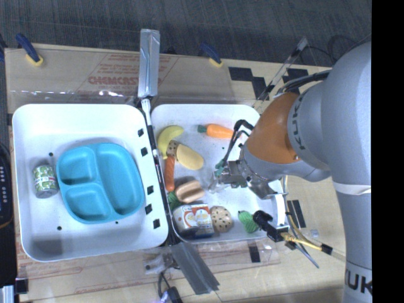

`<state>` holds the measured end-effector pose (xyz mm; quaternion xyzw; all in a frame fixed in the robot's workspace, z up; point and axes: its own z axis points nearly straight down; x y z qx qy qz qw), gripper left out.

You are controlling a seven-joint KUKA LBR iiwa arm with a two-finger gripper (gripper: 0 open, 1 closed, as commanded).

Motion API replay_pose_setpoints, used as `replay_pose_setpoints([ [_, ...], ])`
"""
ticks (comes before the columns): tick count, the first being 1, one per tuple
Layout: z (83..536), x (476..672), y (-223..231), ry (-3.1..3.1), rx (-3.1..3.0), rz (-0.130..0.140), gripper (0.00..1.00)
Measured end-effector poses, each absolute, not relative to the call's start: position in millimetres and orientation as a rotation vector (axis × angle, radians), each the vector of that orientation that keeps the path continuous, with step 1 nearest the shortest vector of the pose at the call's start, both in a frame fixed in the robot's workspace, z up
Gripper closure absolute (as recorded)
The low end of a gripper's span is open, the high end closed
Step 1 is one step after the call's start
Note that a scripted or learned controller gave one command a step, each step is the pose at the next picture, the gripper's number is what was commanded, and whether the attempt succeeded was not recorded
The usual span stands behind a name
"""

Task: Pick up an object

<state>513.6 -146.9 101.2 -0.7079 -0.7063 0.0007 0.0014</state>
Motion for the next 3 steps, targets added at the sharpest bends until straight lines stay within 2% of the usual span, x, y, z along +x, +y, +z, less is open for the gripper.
replay_pose_setpoints([
  [1, 91, 621.2, -193, -2.127, -2.31, 0.002, 1.0],
  [2, 92, 621.4, -193, -2.128, -2.308, 0.002, 0.0],
  [3, 92, 657.3, -184, -2.155, -2.283, 0.0, 0.0],
])
